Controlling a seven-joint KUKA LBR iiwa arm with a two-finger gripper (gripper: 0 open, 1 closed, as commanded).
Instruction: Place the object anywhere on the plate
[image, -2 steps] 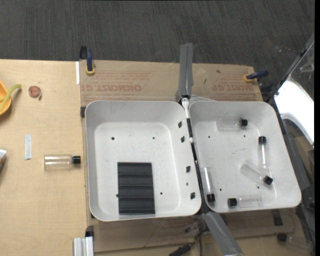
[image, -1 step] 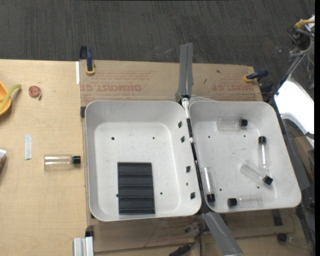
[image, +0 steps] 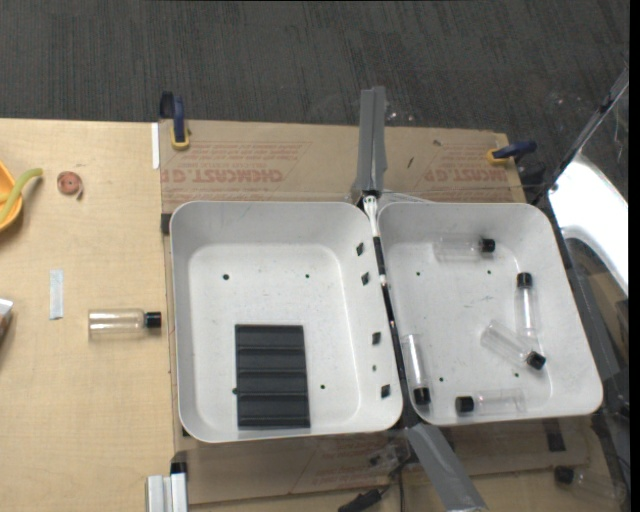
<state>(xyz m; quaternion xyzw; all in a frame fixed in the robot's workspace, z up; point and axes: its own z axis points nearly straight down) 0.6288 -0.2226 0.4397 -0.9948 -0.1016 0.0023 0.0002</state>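
since the vials (image: 524, 305) all lie loose in the right bin (image: 560, 250) and the dark ribbed plate (image: 271, 376) sits in the left bin (image: 200, 240), any carry goes leftward over the divider. can't tell gripper state.

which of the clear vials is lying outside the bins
The clear vial with a black cap on the wooden bench, left of the left bin. The other five lie inside the right bin.

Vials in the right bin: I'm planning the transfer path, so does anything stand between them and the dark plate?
Only the bins' adjoining walls, running between the vials and the dark plate.
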